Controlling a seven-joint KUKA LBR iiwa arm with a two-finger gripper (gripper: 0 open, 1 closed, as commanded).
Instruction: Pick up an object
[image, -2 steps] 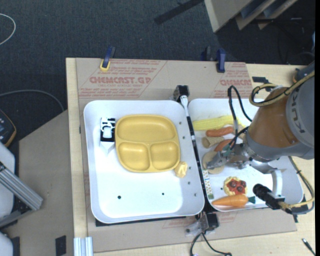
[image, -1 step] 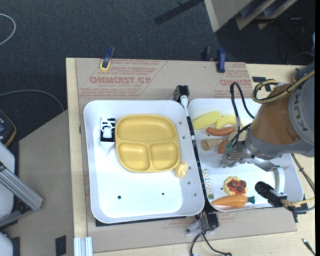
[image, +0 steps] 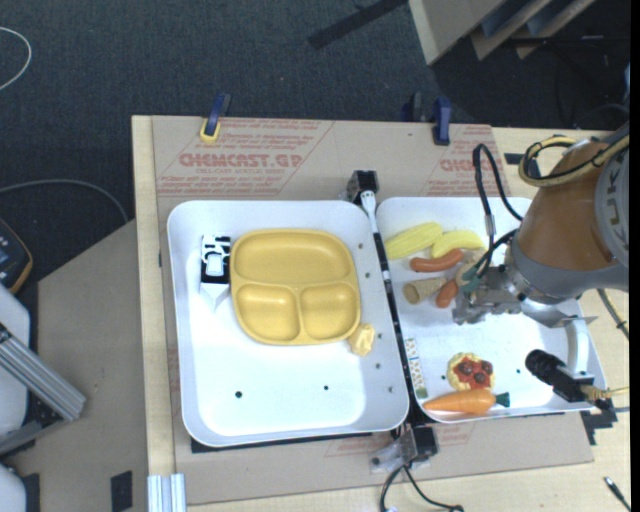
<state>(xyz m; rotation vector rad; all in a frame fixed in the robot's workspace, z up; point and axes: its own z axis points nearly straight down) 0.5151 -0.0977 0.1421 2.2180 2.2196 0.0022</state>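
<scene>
Seen from above at a slant, the table (image: 300, 150) carries two shallow white bins side by side.

The left bin (image: 290, 405) holds a yellow divided plate (image: 295, 285) with one long compartment at the back and two smaller ones in front; all three show bare yellow. A small black-and-white item (image: 213, 260) lies against the plate's left edge. A small pale yellow piece (image: 362, 340) touches the plate's front right corner, near the wall shared with the other bin.

The right bin (image: 520, 210) holds toy food. At the back, a corn cob (image: 413, 240) and a banana (image: 458, 240) lie close together, with a long red sausage (image: 438, 263) just in front of them. Nearer the middle, a tan piece (image: 420, 292) lies just beside a short red sausage (image: 446, 292). At the front, a small tart with red topping (image: 470, 371) sits just behind a carrot (image: 462, 402), which lies along the front wall.

The arm reaches in from the right, and the gripper (image: 466, 305) is low over the right bin's middle, right next to the short red sausage. Whether it is open or closed cannot be told, and nothing can be seen in its hold.
</scene>
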